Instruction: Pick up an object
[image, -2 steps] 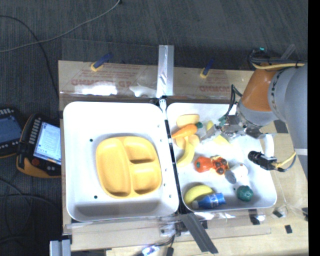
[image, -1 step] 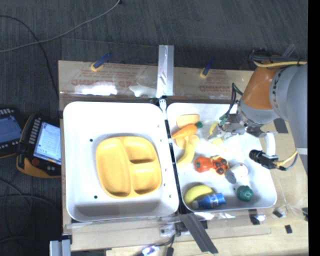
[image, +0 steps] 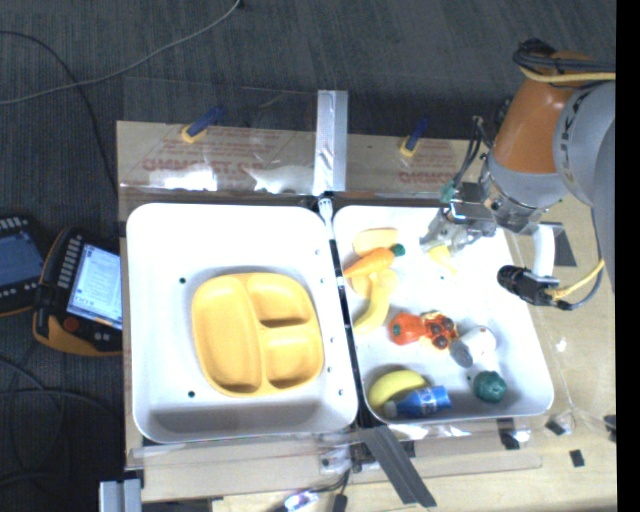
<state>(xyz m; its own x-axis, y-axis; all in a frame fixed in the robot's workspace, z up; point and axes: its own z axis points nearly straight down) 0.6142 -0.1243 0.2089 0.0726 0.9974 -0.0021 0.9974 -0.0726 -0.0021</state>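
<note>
1. Carrot (image: 368, 261): orange, green tip pointing right, lying tilted near upper left corner of right bin (image: 520, 330).
2. Banana (image: 372, 303): yellow, curved, just below carrot, along bin's left wall.
3. Orange-red toy (image: 420, 328): mid-bin, lying flat.
4. Grey-white object (image: 473, 346): right of toy.
5. Dark green ball (image: 489, 385): near bin's lower right corner.
6. Yellow lemon-like fruit (image: 392, 384) touching blue bottle (image: 420, 402): by bin's front wall.
</note>
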